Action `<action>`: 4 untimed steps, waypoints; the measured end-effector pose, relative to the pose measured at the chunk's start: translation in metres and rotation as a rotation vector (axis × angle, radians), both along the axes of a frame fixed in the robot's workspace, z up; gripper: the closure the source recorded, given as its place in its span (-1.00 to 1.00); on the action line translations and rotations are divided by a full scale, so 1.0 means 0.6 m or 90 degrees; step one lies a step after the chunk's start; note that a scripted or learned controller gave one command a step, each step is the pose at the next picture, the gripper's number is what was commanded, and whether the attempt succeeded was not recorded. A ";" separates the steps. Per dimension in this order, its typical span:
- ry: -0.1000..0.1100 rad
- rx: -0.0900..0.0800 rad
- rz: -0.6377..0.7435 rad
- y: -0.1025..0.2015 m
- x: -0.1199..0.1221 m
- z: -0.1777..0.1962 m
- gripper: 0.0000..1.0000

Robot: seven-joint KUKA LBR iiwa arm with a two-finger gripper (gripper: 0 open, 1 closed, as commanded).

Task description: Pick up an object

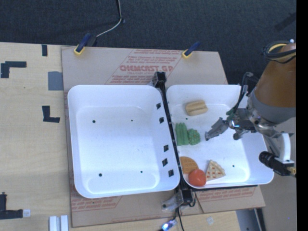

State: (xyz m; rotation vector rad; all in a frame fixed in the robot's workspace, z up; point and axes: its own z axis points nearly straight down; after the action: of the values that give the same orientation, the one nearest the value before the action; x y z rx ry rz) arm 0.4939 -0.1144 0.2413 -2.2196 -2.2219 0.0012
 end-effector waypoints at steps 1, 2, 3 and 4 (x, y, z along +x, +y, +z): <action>0.000 0.000 0.001 0.001 0.001 0.016 1.00; -0.014 -0.003 0.003 0.039 0.162 0.308 1.00; -0.008 -0.002 0.001 0.017 0.200 0.457 1.00; -0.002 -0.002 -0.003 -0.057 0.235 0.491 1.00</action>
State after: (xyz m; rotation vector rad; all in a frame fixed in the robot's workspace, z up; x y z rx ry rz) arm 0.6349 -0.1485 0.5356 -2.2281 -2.2206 0.0011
